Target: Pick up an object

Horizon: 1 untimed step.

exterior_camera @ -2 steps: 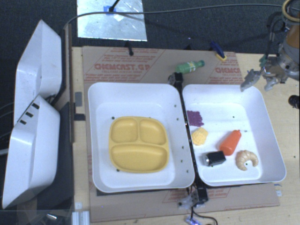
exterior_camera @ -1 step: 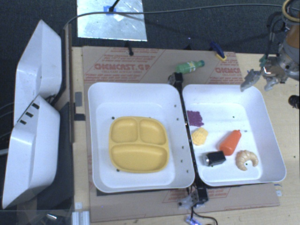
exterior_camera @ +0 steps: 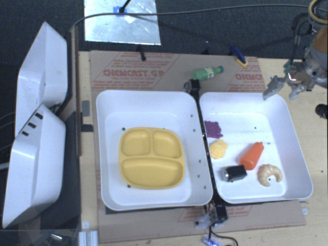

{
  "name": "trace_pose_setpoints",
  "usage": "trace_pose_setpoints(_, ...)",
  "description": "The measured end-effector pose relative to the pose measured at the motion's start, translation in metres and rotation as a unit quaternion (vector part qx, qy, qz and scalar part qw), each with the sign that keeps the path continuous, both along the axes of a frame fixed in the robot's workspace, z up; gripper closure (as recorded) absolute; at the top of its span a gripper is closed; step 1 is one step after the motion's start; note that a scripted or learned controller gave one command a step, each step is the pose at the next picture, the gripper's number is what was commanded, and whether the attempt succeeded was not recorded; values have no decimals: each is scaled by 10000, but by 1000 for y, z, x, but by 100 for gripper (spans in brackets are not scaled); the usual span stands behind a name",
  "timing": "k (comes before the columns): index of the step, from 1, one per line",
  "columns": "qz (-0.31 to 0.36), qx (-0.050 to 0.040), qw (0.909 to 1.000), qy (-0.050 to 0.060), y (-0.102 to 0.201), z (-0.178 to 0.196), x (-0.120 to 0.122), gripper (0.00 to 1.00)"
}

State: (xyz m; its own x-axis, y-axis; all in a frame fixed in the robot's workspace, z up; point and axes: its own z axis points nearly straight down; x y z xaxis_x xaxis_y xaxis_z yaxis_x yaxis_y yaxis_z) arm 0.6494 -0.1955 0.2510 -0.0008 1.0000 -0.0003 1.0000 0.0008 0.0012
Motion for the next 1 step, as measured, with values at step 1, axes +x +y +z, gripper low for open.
trace_pose_setpoints(1,0,0,10000,0,0,0,0,0)
